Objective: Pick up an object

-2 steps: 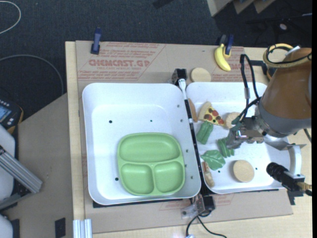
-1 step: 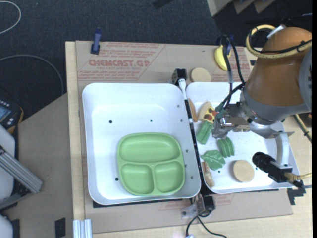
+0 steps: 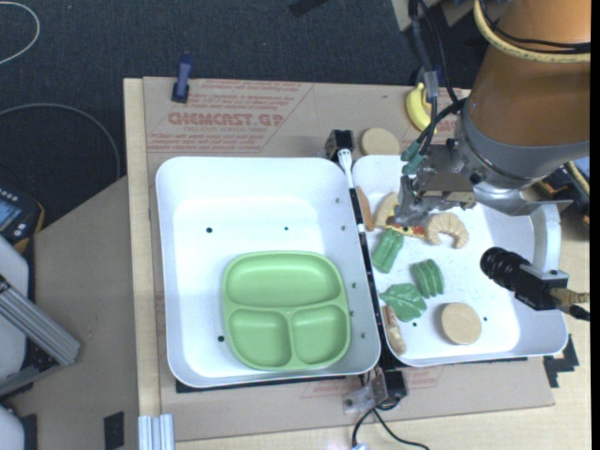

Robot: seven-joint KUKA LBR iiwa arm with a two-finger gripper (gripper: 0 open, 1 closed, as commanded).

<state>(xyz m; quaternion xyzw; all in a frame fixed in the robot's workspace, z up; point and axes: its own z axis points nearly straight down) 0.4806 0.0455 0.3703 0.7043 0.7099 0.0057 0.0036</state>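
We see the pincer (image 3: 410,216) low in the right bin (image 3: 525,340), over the croissant (image 3: 448,228); its grip state we cannot tell. Crowded neighbours, like the green piece (image 3: 386,249), risk a misgrasp.

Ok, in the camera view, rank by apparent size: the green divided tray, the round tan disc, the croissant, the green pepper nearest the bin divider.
1. green divided tray, clearly largest.
2. croissant and round tan disc look alike; the arm partly covers the croissant, so unranked.
3. green pepper, smallest.
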